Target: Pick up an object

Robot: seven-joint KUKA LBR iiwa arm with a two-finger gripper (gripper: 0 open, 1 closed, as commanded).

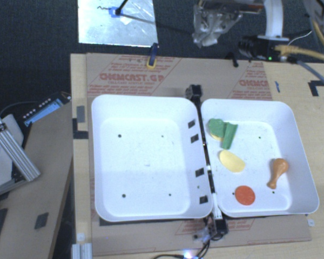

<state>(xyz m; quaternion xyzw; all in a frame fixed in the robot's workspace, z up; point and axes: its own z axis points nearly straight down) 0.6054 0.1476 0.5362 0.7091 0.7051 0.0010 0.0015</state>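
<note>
The right bin [291, 128] holds a green piece [222, 130], a yellow oval piece [231, 161], a red disc [245, 195] and a tan drumstick-shaped toy [277, 172]. My gripper [209, 30] hangs high at the top of the camera view, well above and behind the bins, far from every object. Nothing shows between its fingers.
The left bin [105, 112] lies beside the right one, joined by a black clip strip [201, 144]. A shiny metal sheet [116, 14] lies beyond the bench at the upper left. Cables and a yellow hose [302, 52] run at the upper right.
</note>
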